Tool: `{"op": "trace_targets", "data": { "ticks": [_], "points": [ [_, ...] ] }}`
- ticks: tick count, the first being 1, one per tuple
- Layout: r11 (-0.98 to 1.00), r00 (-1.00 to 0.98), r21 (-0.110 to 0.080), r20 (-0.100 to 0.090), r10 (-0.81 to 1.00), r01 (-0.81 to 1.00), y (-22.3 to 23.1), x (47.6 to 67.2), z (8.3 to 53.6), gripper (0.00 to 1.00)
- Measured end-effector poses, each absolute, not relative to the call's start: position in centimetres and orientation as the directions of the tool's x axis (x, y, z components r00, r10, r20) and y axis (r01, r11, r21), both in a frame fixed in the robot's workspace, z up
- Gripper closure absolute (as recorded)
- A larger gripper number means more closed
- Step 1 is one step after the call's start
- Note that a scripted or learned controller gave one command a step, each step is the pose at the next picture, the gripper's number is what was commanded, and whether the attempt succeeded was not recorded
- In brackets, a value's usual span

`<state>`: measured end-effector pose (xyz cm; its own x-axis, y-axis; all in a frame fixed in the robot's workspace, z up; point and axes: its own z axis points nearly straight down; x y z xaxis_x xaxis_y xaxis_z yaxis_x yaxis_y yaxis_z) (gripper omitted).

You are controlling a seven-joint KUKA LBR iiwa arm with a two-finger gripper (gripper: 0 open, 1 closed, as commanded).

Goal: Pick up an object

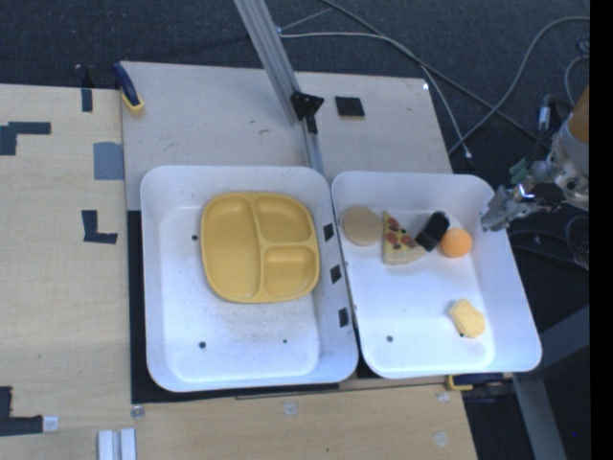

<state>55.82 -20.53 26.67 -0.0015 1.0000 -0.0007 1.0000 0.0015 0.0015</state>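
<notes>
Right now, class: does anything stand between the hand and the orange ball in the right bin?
Only the right bin's raised rim. The hand sits at that rim, just right of the orange ball, and the black block lies on the ball's far side.

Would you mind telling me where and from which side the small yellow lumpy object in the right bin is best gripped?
Grip the small yellow lumpy object across its narrower middle, coming straight down from above. It lies alone on the floor of the right white bin, apart from the orange ball and the other pieces, so the jaws probably have room on both sides.
</notes>
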Motion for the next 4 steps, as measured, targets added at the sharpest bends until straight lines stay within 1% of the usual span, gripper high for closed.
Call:
{"op": "trace_targets", "data": {
  "ticks": [1, 2, 4],
  "points": [
    [0.007, -0.007, 0.001, 0.001, 1.0, 1.0, -14.8, 57.1, 26.9, 1.0],
    [0.005, -0.005, -0.001, 0.001, 1.0, 1.0, -10.5, 57.5, 26.2, 1.0],
    [0.006, -0.006, -0.004, 0.001, 1.0, 1.0, 0.4, 58.8, 22.9, 1.0]
  ]
}}
